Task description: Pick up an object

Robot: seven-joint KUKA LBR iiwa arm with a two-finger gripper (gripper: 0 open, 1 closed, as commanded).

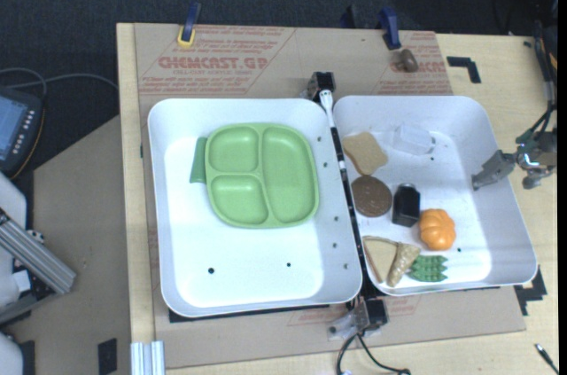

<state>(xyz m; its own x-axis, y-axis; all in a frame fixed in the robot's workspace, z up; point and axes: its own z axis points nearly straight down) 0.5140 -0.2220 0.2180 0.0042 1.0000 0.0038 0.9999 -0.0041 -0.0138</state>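
Camera view puts the gripper (493, 170) at the right bin's (469, 121) right wall, holding nothing; how wide it stands I cannot tell. Left of it and nearer the bin's front lies the small orange pumpkin (437, 229), just beside a black block (406, 205).

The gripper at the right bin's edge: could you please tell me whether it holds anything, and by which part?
Nothing is held. The grey two-finger gripper sits over the right shallow white bin near its right rim, with no object between its fingers.
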